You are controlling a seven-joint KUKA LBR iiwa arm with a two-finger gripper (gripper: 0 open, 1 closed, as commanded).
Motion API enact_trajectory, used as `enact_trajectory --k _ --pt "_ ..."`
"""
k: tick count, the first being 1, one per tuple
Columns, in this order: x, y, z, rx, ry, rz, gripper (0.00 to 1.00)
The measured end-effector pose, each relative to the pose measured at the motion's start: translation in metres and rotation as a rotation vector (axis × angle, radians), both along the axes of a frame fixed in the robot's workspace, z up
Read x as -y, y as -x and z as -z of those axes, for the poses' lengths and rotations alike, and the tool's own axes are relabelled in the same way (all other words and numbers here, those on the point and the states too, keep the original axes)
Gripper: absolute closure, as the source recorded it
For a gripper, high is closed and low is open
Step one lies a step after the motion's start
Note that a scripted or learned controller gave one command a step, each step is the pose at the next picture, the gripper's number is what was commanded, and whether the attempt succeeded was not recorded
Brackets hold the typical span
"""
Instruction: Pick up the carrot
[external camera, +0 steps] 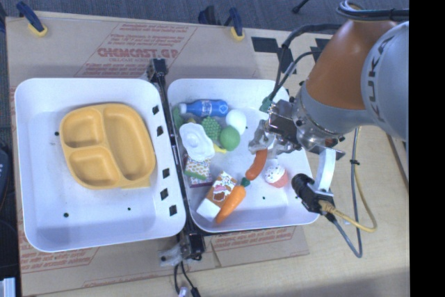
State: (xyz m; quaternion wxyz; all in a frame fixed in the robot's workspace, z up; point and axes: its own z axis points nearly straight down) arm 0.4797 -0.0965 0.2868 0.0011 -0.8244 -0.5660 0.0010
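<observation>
Though side by side, two bins (42, 209) (278, 209), one carrot (233, 201).

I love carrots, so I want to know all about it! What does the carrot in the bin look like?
The carrot is a small orange toy, likely plastic, with a bit of green at its top end. It lies flat and slanted near the front of the right bin, its narrow tip pointing toward the front. It rests against a little printed carton. The hand is farther back, over an orange sausage-shaped toy, not touching the carrot.

The carrot (232, 201) lies tight against a small carton (217, 194) on its left. Bare bin floor (268, 209) opens to its right, near a red-and-white piece (276, 176).
</observation>
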Motion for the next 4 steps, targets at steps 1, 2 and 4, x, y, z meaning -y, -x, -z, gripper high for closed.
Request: enact_trajectory --k 1,2,4 --pt "0.000 0.003 0.013 -0.001 -0.002 -0.099 1.00" --pt "-0.011 0.003 0.025 -0.001 -0.003 -0.270 1.00" --pt "-0.006 0.004 -0.002 0.000 0.000 -0.008 1.00"
